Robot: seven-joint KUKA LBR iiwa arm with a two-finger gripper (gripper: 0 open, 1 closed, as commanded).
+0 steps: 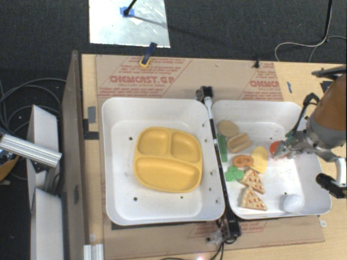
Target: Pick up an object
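1. Reaching in from the right, the grey arm's jaws point(283, 148) sit low in the right white bin point(271, 110), at a small red round piece point(275, 147); whether they grip it, I cannot tell.
2. Just left lie a pale yellow slice point(260, 159), an orange disc point(243, 160) and two tan bread pieces point(234, 135).
3. Nearer the front rest two waffle wedges point(252, 189).
4. Filling the left white bin point(116, 161) is a yellow three-compartment plastic tray point(167, 159).

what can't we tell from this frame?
- Gripper, camera view: blurred and small, over a red item; finger state and any grasp unreadable.
- Red item: half hidden by the gripper, identity unclear.
- Arm: cut off by the right edge.
- White object in the right bin: washed out, shape unclear.
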